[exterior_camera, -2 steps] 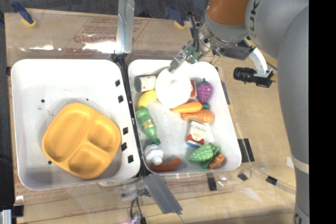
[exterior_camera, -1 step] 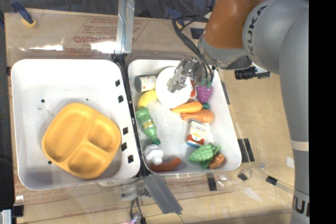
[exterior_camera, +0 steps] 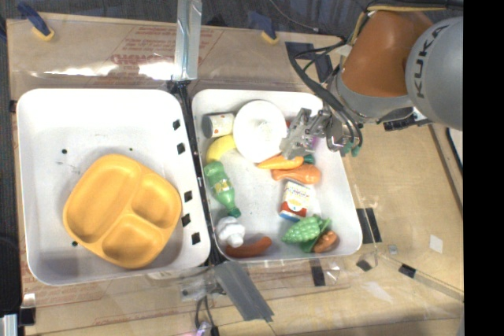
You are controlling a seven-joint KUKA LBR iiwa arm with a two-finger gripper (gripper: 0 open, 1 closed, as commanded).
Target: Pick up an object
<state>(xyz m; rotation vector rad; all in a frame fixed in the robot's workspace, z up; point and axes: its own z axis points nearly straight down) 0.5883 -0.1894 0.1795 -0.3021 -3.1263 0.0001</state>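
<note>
My gripper (exterior_camera: 301, 136) hangs low over the upper right part of the right bin (exterior_camera: 346, 204). It is just right of a white round plate (exterior_camera: 257, 130) and directly above an orange carrot (exterior_camera: 282, 162). I see nothing clearly held in it. A second orange piece (exterior_camera: 299, 175) lies under the carrot. Below these sit a red and white carton (exterior_camera: 294, 201), a green bumpy toy (exterior_camera: 304, 230) and a brown sausage (exterior_camera: 249, 248). A yellow banana (exterior_camera: 220, 147), a green bottle (exterior_camera: 222, 190) and a small can (exterior_camera: 219, 124) line the bin's left side.
The left bin (exterior_camera: 47, 130) holds a yellow divided tray (exterior_camera: 122, 208). A small white object (exterior_camera: 231, 230) lies near the sausage. The grey arm with its orange band (exterior_camera: 386, 59) reaches in from the upper right, trailing black cables (exterior_camera: 311, 63).
</note>
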